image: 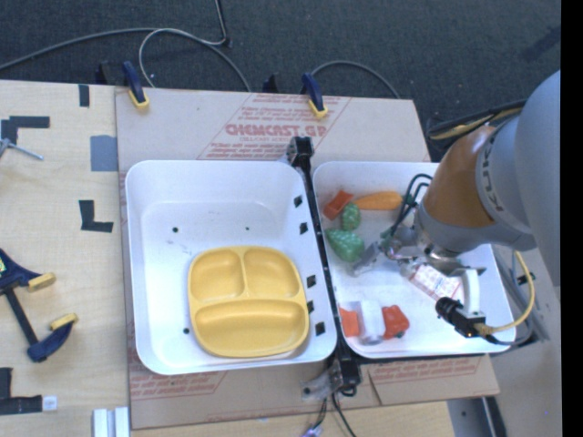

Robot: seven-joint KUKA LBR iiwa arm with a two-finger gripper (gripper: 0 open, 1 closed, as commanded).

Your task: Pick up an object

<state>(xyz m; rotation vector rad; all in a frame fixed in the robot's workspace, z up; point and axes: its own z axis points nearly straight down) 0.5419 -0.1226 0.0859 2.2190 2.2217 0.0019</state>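
Two white bins sit side by side on the surface (55,244), w/ a black divider (314,235) where they meet. Nearest you, at 6 o'clock in the right bin (474,340), you've got an orange-and-white block (372,321) lying flat, touching nothing else. At 6 o'clock in the left bin (146,198), a yellow compartment tray (248,300) rests flat, 2 small sections on its far side, 1 long one on the near side.

Mid right bin: the end effector (383,255) is down among the objs, approx bin center, just beside a green toy (346,243) at its 9 o'clock. You can't tell its opening from this angle; wrist and cables hide the tips, and no obj shows between them. A white pack w/ red print (428,280) lies at its 4 o'clock, partly under the wrist.

Farther back, approx 11–12 o'clock in the right bin: a small orange piece (338,202), a smaller green piece (351,215) touching it, and an orange carrot-like obj (381,200) lying flat.

Beyond the bins, 2 blue-yellow clamps (314,98) pin the cardboard sheet (264,126).
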